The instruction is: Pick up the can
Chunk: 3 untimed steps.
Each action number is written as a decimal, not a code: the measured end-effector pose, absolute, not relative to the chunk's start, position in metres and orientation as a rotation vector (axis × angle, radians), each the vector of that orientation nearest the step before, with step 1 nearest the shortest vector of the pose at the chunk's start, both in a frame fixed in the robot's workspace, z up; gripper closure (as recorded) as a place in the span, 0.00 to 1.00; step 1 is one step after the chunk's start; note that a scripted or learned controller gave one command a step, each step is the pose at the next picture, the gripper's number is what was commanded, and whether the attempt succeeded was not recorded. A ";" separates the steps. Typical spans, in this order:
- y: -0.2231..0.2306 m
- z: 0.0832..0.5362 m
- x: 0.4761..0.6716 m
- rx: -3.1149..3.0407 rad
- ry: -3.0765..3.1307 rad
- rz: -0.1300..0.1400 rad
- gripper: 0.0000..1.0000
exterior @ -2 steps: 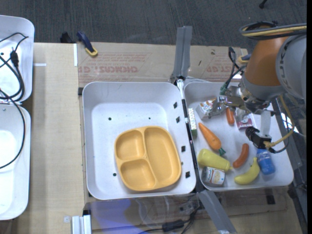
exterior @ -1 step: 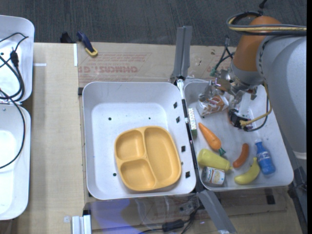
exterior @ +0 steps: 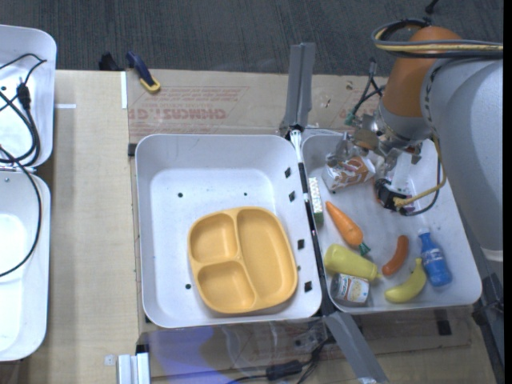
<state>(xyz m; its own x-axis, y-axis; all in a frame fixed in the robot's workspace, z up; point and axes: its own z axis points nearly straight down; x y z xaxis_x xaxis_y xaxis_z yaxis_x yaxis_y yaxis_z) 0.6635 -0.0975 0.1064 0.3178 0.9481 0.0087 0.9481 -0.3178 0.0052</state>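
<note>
Your pincer (exterior: 364,154) sits at far end of right bin (exterior: 456,214), over crumpled snack bag (exterior: 350,172); finger state: cannot tell. Can (exterior: 350,288) lies well apart, toward camera and slightly left, at bin's near-left corner, on its side, just beside yellow bottle (exterior: 350,262). You need long pull back toward near edge.

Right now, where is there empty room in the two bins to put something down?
The left bin has bare floor all around the yellow plate, widest along its top. The right bin is crowded: carrot, mustard bottle, can, banana, sausage, blue bottle. The hand fills its top.
</note>
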 end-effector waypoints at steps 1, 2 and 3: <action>-0.096 0.108 0.623 -2.651 -1.723 -0.044 0.00; -0.094 0.108 0.620 -2.666 -1.701 -0.046 0.00; -0.094 0.107 0.621 -2.705 -1.623 -0.043 0.00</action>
